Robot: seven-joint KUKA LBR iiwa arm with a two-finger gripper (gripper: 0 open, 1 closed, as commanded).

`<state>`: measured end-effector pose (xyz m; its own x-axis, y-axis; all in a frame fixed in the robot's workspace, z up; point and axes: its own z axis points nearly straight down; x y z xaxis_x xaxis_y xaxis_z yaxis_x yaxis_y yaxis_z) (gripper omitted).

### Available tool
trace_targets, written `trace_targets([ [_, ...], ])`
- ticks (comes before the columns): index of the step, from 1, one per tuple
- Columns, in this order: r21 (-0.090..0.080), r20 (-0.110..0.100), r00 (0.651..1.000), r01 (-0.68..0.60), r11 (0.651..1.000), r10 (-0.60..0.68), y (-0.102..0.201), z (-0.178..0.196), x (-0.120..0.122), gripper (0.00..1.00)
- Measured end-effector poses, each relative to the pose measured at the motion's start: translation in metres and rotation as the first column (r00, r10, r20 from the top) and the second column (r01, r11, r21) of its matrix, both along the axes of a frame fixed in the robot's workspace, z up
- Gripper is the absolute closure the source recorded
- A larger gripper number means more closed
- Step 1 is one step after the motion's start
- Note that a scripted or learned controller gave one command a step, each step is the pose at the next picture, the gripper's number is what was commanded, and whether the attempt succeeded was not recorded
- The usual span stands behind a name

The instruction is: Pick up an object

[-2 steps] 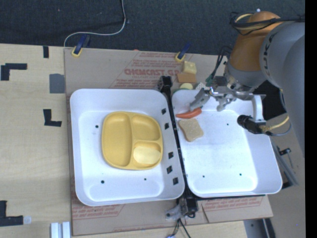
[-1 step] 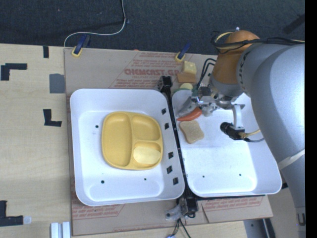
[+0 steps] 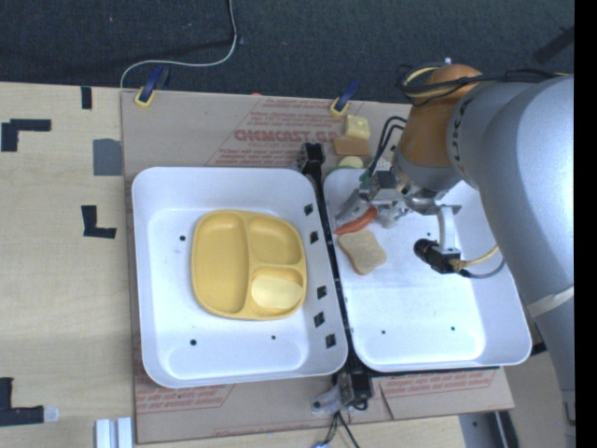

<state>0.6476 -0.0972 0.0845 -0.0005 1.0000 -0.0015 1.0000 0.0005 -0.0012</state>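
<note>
Orange carrot-like piece [image 3: 354, 221] is seen in the right bin [image 3: 438, 343], at its upper left, just beside the divider. A tan bread-shaped slice [image 3: 362, 251] lies directly below it, touching or nearly so. The gripper [image 3: 381, 197] is lowered right at the orange piece; finger state cannot be told. A divided yellow plate [image 3: 244, 261], smooth plastic, sits in the left bin [image 3: 159, 343]. A tan block [image 3: 354, 135] sits beyond the bins.

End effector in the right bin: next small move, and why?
Probably a short descent onto the slim orange carrot-like piece. The end effector sits right beside it near the white right bin's upper left corner, with the tan bread-like block just below. Nothing shows between its fingers.
</note>
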Motion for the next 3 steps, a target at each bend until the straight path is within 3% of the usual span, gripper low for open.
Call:
trace_targets([
  [1, 0.000, -0.003, 1.000, -0.003, 1.000, 0.003, 0.000, 0.000, 0.020, 0.00],
  [2, 0.000, 0.001, 1.000, -0.001, 1.000, 0.001, -0.009, 0.000, -0.001, 0.00],
  [3, 0.001, 0.001, 1.000, -0.001, 1.000, 0.001, -0.005, 0.000, 0.006, 0.00],
])
